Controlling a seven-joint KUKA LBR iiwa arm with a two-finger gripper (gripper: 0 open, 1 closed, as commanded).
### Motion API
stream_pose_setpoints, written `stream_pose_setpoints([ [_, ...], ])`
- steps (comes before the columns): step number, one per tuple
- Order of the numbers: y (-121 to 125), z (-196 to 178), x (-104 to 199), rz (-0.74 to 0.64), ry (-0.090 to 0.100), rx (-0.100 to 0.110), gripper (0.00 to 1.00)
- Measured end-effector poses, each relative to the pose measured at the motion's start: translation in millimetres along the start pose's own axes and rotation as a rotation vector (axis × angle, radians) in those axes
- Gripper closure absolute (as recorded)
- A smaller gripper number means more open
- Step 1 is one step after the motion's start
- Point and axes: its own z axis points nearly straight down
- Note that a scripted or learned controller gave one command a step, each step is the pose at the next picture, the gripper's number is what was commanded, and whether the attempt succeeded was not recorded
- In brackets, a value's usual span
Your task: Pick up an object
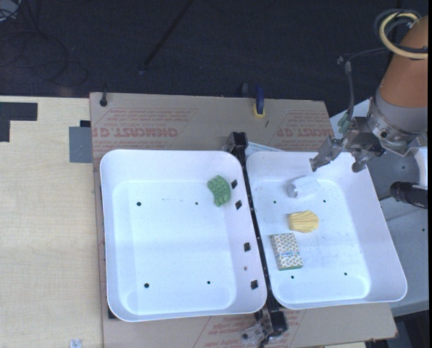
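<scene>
- The right bin (375,267), the landmark here, holds three things; the arm (404,85) hangs over its far right corner.
- The jaws (341,153) stand wide, holding nothing.
- The patterned packet (286,251) lies near the bin's left wall.
- The yellow piece (304,221) lies mid-bin; I'd descend squarely on it.
- The small white piece (301,187), toward the far wall, is nearest the jaws.

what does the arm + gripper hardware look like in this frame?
The arm shows an orange band above a grey wrist section. A yellow-and-black cable loop sits at its top. The gripper is a dark metal assembly with thin grey linkages, and a thin rod or wire rises beside it.
</scene>
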Motion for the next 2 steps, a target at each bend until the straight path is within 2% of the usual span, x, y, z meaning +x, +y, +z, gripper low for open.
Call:
stream_pose_setpoints([
  [1,0.1,-9.9,-0.2,-0.001,0.000,0.001,1.00],
  [2,-55.2,-168.6,15.8,-0.001,-0.002,-0.018,1.00],
])
